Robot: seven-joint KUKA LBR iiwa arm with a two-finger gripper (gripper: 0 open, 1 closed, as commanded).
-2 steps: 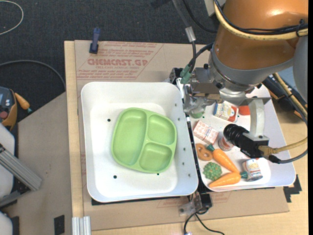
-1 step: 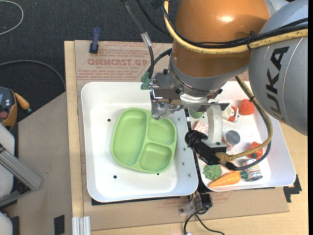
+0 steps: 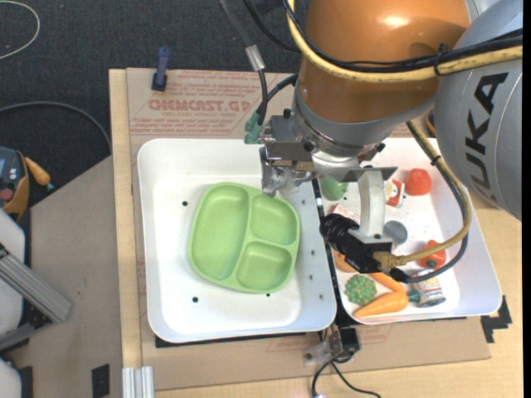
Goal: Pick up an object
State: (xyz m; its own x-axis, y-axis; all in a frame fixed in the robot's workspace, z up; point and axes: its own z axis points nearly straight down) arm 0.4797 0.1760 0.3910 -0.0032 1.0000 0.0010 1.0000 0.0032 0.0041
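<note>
My gripper [image 3: 279, 172] hangs under the big orange and grey wrist, over the back right part of the left bin [image 3: 158, 222]. It is just above the far right corner of a light green divided plate [image 3: 245, 239] that lies flat in that bin. The arm hides its tips. In the right bin [image 3: 473, 288] lie a broccoli floret [image 3: 359, 288], a carrot [image 3: 383, 303], a red toy [image 3: 418, 181], a green piece [image 3: 334, 187], a grey round piece [image 3: 397, 231] and a red piece [image 3: 432, 254].
The arm covers the back half of the right bin. A small striped block [image 3: 428, 293] sits near that bin's front. Cardboard [image 3: 199, 98] lies under both bins, with a blue clip [image 3: 160, 69] at its back left.
</note>
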